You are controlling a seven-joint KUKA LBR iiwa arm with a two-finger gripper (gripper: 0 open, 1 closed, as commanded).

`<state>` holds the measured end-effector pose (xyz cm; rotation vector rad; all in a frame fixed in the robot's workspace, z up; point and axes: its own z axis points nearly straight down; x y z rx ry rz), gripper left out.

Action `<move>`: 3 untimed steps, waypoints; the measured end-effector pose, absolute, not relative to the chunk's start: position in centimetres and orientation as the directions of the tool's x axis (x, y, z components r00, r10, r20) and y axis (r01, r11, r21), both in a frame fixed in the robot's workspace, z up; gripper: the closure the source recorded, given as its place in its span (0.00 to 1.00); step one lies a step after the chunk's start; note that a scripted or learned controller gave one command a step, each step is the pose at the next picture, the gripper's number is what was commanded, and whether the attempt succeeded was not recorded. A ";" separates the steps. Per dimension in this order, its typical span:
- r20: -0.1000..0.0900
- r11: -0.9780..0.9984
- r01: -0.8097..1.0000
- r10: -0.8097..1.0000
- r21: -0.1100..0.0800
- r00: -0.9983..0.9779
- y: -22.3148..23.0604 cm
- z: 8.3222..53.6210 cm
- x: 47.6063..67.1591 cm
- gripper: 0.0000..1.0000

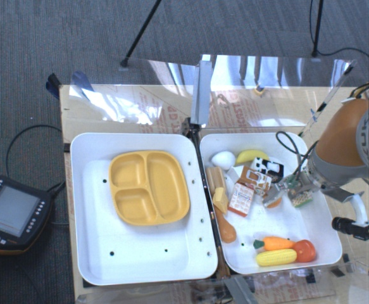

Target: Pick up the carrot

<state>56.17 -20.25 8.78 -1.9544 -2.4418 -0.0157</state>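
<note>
The carrot (277, 242) is orange with a small green top and lies flat near the front of the right bin (323, 223). It is just behind a yellow corn cob (276, 257) and left of a red tomato (305, 251). My gripper (293, 190) hangs over the middle right of that bin, well behind the carrot and apart from it. The arm's orange band (347, 132) rises behind it. Clutter around the gripper tip hides how it stands.
The right bin also holds a white egg (222, 159), a banana (252, 155), a black-and-white box (268, 167), a red-and-white packet (241, 198) and a brown piece (227, 230) at its left wall. A yellow divided plate (149, 187) sits in the left bin (89, 233).
</note>
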 end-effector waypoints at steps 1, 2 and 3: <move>0.001 0.313 0.950 0.950 0.001 -0.313 -18.0 13.6 51.1 0.00; 0.007 0.314 0.949 0.949 -0.007 -0.314 -14.0 8.4 47.4 0.00; 0.005 0.310 0.951 0.951 -0.003 -0.310 -14.1 9.5 47.6 1.00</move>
